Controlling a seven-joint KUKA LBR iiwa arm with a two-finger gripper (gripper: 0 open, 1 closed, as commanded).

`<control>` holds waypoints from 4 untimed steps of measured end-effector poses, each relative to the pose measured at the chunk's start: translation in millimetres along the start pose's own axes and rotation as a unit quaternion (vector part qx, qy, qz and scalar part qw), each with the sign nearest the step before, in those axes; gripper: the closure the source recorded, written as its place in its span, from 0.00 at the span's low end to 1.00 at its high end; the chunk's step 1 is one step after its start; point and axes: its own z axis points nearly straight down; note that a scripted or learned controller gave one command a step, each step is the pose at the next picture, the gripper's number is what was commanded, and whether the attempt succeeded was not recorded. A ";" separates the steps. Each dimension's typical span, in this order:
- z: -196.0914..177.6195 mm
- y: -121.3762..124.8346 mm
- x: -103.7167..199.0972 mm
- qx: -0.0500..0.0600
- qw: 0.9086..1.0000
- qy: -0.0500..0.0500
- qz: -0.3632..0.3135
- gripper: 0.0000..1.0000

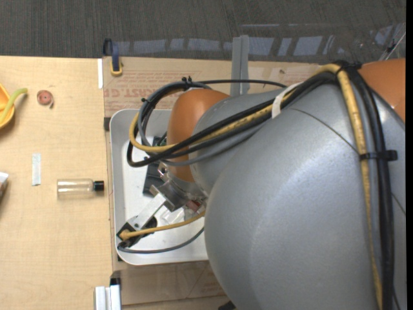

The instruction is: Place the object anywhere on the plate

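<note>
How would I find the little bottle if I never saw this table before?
Start at the big grey arm reaching into the white bin, then look left onto the pale wooden bench. The little bottle lies on its side just outside the bin's left edge. It is see-through with a black cap, unlike the flat white strip beside it.

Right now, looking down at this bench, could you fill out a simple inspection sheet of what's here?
Surface: pale wood bench on the left; one white bin beside it, largely covered by the arm.
Job's things: no plate or object identifiable.
Clutter: clear bottle with a black cap lying on its side, small reddish disc, yellow item at the left edge, small white strip.
Tool: somewhere over the bin, too hidden to judge.
Cables: black and yellow cables loop over the arm.
Surroundings: dark floor beyond the bench.
</note>
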 end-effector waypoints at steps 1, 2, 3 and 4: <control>65.9 2.0 0.1 0.000 0.986 0.002 0.168 1.00; 57.9 4.1 -1.7 -0.001 0.985 -0.001 0.171 1.00; 64.7 53.8 60.7 -0.001 0.990 0.002 0.138 1.00; 65.6 2.2 0.2 0.000 0.976 0.002 0.218 1.00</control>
